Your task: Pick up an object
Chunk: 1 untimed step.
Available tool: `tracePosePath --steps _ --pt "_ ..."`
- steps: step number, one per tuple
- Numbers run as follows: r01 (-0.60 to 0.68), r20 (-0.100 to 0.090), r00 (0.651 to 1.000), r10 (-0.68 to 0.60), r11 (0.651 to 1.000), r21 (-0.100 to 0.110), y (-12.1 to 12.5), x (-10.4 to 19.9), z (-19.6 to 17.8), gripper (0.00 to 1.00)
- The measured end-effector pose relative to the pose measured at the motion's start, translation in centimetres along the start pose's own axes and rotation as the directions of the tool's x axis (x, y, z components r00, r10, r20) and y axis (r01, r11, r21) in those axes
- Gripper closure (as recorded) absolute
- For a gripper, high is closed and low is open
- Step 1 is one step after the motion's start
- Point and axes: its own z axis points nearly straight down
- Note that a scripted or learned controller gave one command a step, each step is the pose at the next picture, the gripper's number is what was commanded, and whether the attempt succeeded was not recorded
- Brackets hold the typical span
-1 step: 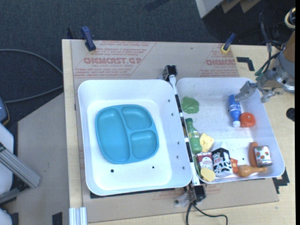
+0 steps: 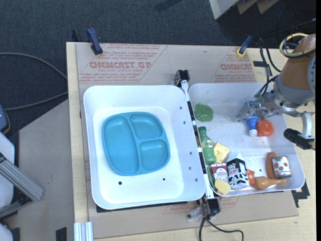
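Gripper [image 2: 252, 112]: poised low over the upper part of the right bin [image 2: 228, 92], wrist and orange band rising behind it to the right; whether it is spread or closed cannot be made out from this angle.
Nearest object: a small blue item [image 2: 252, 122] lies directly beneath the gripper, with an orange ball [image 2: 265, 128] just beside it on the arm's side.
Other candidates: a green leafy piece [image 2: 203, 112] sits well off on the far side from the arm; a green bottle [image 2: 205, 145], a yellow block [image 2: 221, 151] and a black-and-white carton [image 2: 235, 174] crowd the near corner, away from the gripper.
Left bin [image 2: 98, 102]: holds a blue divided plate [image 2: 135, 142], well apart from the gripper.
Advice: centre squarely over the blue item before closing, since the ball alongside could be nudged or caught instead.
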Motion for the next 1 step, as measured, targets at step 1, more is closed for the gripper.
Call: tracePosePath --steps 1 --pt "0.000 0.007 1.000 0.000 1.000 -0.002 0.00 -0.25 -1.08 1.00"
